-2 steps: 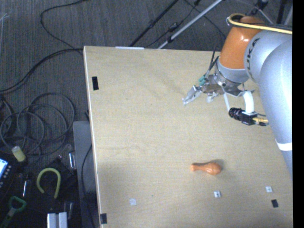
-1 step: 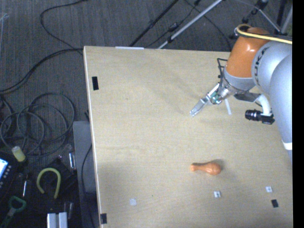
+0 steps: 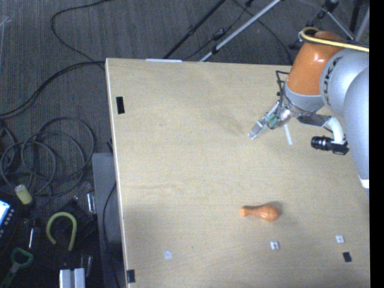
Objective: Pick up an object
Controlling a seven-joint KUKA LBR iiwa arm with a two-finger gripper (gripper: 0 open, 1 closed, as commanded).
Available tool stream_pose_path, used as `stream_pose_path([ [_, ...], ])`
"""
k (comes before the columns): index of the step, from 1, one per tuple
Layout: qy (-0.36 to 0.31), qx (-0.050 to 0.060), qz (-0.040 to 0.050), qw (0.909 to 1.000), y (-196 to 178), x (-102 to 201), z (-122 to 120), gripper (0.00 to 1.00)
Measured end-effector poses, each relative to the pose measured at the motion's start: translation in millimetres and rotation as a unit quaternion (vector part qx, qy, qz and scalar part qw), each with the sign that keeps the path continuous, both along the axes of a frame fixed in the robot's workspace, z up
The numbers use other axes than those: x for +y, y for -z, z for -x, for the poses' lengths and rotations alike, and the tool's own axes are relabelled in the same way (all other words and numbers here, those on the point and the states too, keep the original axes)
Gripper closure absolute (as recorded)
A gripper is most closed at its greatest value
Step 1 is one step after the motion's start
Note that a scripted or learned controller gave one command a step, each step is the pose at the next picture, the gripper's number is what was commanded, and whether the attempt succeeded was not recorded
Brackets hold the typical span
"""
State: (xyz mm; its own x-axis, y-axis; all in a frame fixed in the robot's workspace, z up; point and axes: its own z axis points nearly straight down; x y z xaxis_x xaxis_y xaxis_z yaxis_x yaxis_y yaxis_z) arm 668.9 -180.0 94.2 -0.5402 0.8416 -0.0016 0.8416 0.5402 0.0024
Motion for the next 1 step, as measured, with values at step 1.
stream_pose_path([
  [1, -0.031, 0.000, -0.0004, 0.9995, -83.5, 37.5, -0.3, 1.00],
])
